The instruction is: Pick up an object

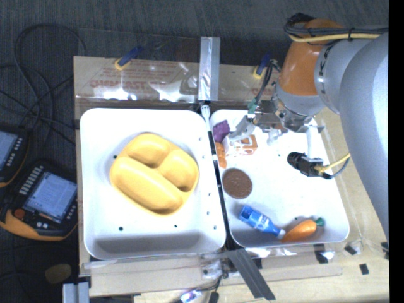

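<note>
Objects for picking lie in the right bin (338,207): a purple piece (220,130) at the upper left corner, an orange strip (220,154) just below it along the left wall, a white-and-orange card (245,144) beside these, a brown disc (237,183) near the middle left, a blue bottle (259,221) lying tilted toward the front, and a carrot (300,230) touching the bottle's right end. The left bin (101,232) bears a large yellow lump (154,172), lobed, near its centre. From my remote station I see the arm (344,55) entering from the right, its orange band above the far edge of the right bin. The gripper (252,126) sits low over the upper left of that bin, just above the card and near the purple piece. I cannot tell how the jaws stand; nothing is visibly held between them.
</note>
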`<state>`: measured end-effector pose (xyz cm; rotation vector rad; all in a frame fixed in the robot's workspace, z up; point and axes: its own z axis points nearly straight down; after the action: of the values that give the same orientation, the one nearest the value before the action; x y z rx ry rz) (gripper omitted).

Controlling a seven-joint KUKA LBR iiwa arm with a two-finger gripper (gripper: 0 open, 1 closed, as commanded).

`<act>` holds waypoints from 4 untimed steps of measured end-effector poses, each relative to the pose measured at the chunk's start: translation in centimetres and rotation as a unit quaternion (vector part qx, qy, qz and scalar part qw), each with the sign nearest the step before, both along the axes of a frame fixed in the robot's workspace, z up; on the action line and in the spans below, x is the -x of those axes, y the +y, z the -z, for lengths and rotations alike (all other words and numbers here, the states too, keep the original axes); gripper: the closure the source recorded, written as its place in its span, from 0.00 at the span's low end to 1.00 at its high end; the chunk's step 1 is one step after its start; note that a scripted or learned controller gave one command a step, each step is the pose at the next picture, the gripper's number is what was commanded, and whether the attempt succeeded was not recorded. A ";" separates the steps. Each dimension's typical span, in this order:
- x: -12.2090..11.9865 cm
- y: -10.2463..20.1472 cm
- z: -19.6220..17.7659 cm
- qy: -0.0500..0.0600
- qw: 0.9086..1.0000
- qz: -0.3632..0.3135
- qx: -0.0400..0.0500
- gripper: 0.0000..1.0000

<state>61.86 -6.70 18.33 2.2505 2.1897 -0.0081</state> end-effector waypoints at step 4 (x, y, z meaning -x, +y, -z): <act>-2.0 -3.6 6.2 -0.015 0.989 -0.148 0.005 0.00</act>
<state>63.86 -10.26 12.09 1.8854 2.4749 0.0153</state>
